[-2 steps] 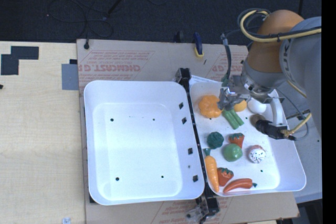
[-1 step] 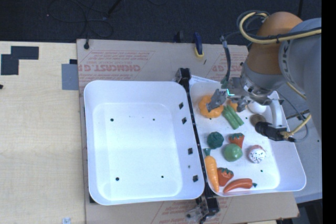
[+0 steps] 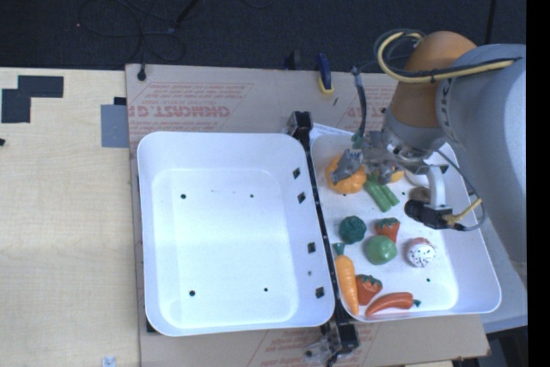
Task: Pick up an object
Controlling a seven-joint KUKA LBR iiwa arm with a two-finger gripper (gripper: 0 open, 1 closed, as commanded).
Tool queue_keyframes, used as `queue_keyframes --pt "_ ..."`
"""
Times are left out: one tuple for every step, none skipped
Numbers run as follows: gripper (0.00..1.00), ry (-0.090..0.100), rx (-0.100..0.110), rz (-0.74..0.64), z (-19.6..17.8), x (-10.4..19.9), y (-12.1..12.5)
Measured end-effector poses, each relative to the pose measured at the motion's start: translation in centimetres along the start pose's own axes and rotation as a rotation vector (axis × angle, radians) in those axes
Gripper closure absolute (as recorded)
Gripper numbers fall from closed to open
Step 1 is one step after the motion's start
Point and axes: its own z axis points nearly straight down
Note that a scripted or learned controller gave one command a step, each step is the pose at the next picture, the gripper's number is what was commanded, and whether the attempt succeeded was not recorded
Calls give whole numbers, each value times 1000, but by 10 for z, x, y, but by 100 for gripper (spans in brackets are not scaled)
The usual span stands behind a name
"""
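While I'm watching the overhead camera, the arm (image 3: 468, 99) reaches in from the right and its gripper (image 3: 354, 161) sits low in the upper part of the right bin (image 3: 481, 292), right over an orange-yellow toy (image 3: 346, 181). Can't tell how the tool is set from here. A green stick-shaped piece (image 3: 381, 194) lies just beside that toy. Further down the frame: dark green broccoli (image 3: 351, 229), green ball (image 3: 380, 249), white ball (image 3: 420, 253), carrot (image 3: 345, 280), red chili (image 3: 389, 302). The left bin (image 3: 155, 185) sits alongside, touching.
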Motion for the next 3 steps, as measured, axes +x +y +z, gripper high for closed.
queue_keyframes --pt "0 0 -7 -3 23 1 2" --pt "100 -2 -12 -6 10 0 4" --pt "100 4 -5 -1 -79 60 -23"
